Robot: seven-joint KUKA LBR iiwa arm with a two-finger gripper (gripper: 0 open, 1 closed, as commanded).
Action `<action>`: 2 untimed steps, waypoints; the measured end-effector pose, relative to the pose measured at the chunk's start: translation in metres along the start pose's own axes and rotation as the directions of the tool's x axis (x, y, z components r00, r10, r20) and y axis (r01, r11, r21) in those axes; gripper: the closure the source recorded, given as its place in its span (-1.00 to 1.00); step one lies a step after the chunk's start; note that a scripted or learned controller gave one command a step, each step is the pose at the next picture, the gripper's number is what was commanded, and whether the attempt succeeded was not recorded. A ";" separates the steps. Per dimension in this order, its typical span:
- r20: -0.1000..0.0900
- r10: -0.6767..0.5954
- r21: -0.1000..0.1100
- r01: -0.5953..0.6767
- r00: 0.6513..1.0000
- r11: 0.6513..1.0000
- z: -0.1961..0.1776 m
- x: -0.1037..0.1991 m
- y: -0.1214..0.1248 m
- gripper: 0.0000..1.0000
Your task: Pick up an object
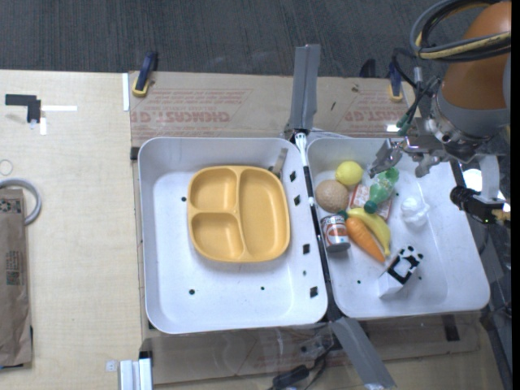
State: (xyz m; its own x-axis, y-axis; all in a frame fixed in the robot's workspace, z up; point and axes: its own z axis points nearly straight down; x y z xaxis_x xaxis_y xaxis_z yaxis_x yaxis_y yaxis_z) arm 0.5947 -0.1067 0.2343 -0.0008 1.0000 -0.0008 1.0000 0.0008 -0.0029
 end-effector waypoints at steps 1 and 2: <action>-0.001 -0.065 0.000 0.065 0.998 0.998 0.071 -0.012 -0.065 -1.00; -0.001 -0.110 -0.001 0.110 0.994 0.994 0.143 -0.021 -0.061 -1.00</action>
State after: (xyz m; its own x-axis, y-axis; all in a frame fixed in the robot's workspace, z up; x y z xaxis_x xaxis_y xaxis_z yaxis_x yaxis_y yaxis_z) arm 0.5333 -0.1279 0.0912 -0.1106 0.9939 0.0001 0.9939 0.1106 -0.0017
